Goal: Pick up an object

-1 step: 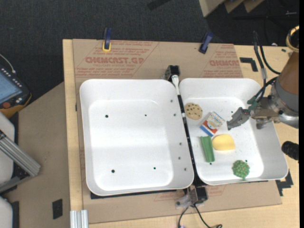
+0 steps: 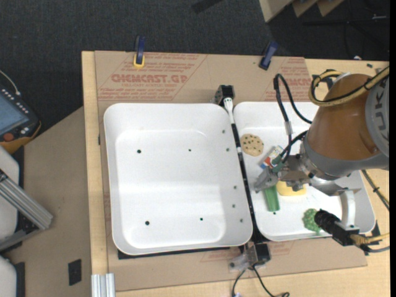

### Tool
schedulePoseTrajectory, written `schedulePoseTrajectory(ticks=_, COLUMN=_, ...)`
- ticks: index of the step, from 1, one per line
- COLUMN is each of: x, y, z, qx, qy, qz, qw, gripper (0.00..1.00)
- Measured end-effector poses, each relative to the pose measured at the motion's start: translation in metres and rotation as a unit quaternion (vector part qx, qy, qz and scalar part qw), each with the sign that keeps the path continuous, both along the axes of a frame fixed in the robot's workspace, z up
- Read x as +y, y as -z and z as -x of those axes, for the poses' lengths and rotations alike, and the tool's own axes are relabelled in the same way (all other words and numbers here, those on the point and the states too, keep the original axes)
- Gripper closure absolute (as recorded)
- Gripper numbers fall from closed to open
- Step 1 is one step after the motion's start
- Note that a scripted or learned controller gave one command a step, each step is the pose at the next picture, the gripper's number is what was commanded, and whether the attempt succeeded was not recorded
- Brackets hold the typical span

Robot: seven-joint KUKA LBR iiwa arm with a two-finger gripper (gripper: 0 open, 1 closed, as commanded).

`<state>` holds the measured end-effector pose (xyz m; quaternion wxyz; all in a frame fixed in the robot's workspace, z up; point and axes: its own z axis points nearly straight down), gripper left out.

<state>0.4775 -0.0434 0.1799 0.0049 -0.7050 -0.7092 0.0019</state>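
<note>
Green stick lies flat in the right-hand bin as the camera sees it, near that bin's left wall and toward its front, pointing roughly front to back with a slight tilt. We see its upper end just under the gripper, which sits low over the bin's middle; contact is unclear from this angle. We cannot tell whether the gripper is open or closed, and we see nothing clearly clamped in it. Yellow piece lies just right of the stick, partly covered by the wrist. A small red-and-blue item sits just behind the gripper, too small for us to identify. Round tan cookie with dark specks lies further back, near the left wall, apart from the rest. Green leafy lump sits toward the front of the bin, right of the stick and apart from it. The arm, orange band up top and grey below, comes in from the right and covers much of the bin's right half. Left-hand bin meets the right one along a black seam and shows four dark dots on its floor. Both bins rest on a cardboard sheet with red print at the back, held by two blue clamps at its rear edge. Dark carpet surrounds the bench.
</note>
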Motion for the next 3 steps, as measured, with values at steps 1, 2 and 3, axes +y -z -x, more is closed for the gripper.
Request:
schedulePoseTrajectory(ticks=1, x=-0.052, y=0.041, z=-0.021, qx=-0.002, qy=0.005, qz=0.0023, qw=1.0000, gripper=0.00)
schedulePoseTrajectory(ticks=2, x=-0.053, y=0.098, z=0.000, qx=-0.003, qy=0.005, qz=0.0011, qw=1.0000, gripper=0.00)
schedulePoseTrajectory(ticks=3, x=-0.052, y=0.085, z=-0.002, qx=-0.006, qy=0.004, qz=0.0018, qw=1.0000, gripper=1.00)
